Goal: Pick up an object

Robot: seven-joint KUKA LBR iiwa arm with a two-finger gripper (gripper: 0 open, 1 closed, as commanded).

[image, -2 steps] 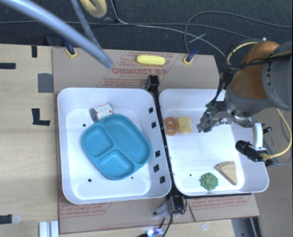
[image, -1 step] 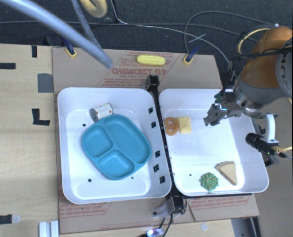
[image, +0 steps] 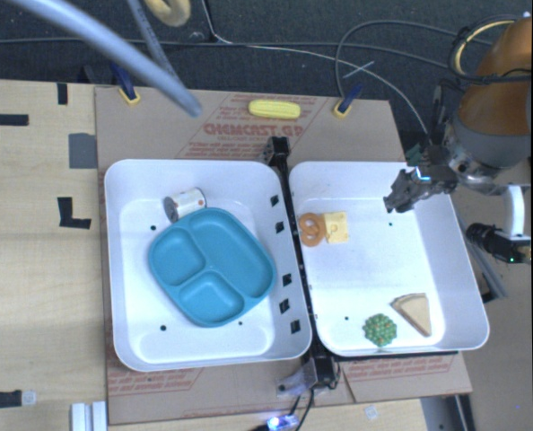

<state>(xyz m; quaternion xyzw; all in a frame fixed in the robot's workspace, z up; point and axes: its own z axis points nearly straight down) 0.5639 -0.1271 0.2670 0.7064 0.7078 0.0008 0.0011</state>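
Four small things lie in the right bin (image: 446,241): nearest the camera, below the hand (image: 401,196), a green ball (image: 380,329) and wedge (image: 415,313); farther, left of it, a pretzel (image: 310,229) touching a yellow block (image: 336,227). Whether the hand is open, I cannot tell; it grips nothing visible.

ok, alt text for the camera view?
The gripper hangs over the right bin's upper right edge, holding nothing. That bin holds a pretzel, yellow block, green ball and wedge; the left bin holds a blue divided tray.
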